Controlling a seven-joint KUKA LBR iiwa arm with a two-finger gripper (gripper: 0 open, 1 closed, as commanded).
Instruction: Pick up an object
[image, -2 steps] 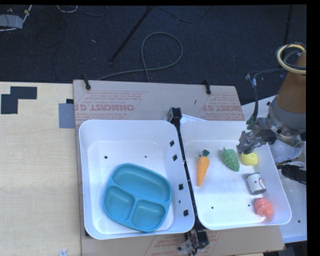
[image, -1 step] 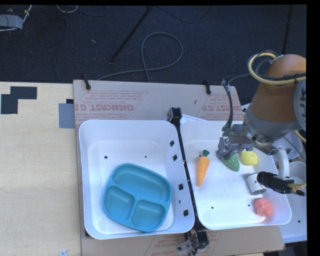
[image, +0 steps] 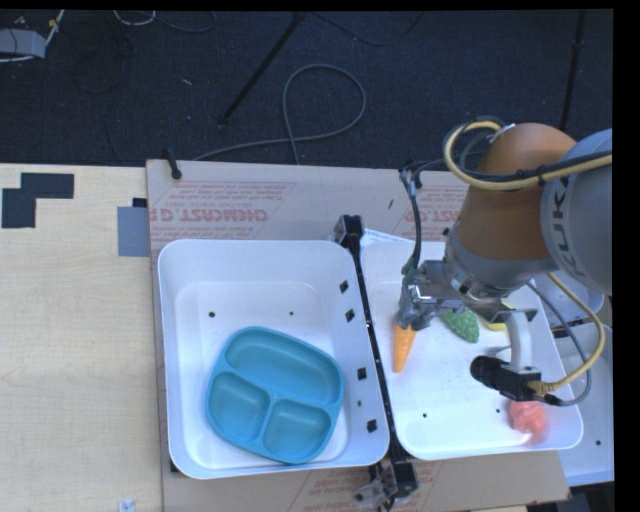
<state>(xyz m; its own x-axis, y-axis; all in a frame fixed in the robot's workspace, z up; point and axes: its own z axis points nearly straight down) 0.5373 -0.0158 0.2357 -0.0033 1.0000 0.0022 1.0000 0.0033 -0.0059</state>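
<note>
Your gripper (image: 412, 318) sits low in the right bin (image: 450, 425), closed on the carrot (image: 403, 346) at its top, so the tip hangs toward the floor. The green piece (image: 463, 325) lies just beside it; the blue tray (image: 274, 394) is in the left bin (image: 190, 270).

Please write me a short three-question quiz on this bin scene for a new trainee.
1. True or false: the blue tray lies in the left bin.
2. Which thing lies nearest the gripper? A) the pink thing B) the carrot C) the blue tray
3. Fill in: the green thing lies in the ____ bin.

Key: 1 true. 2 B: the carrot's top sits right at the gripper, in the right bin near the divider. 3 right.
</note>
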